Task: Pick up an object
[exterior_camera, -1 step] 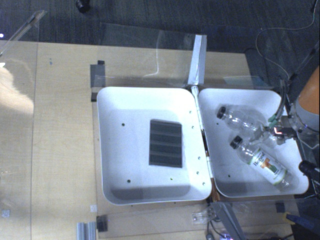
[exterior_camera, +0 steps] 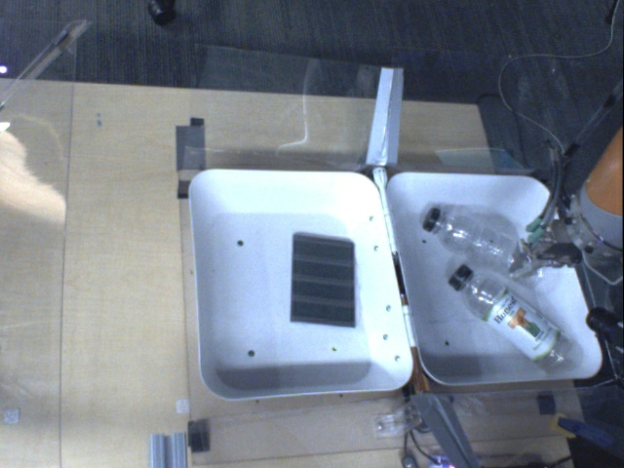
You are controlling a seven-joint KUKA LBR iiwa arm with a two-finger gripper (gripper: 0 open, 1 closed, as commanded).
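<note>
Two clear plastic bottles with black caps lie in the right bin [exterior_camera: 429, 354]. The upper bottle [exterior_camera: 475, 233] points its cap to the upper left. The lower bottle [exterior_camera: 509, 312] carries a green and orange label and lies slantwise toward the bin's lower right corner. A dark ridged rectangular block [exterior_camera: 324, 278] lies flat in the middle of the left bin [exterior_camera: 224, 261]. My gripper [exterior_camera: 539, 253] reaches in from the right, low over the right bin. It is close to the base end of the upper bottle and just above the lower bottle.
The arm's orange band [exterior_camera: 606, 185] sits at the right edge, with cables [exterior_camera: 546, 115] trailing above it. A metal divider strip [exterior_camera: 383, 130] rises behind the seam between the bins. Black brackets [exterior_camera: 191, 142] stand on the wooden bench by the left bin.
</note>
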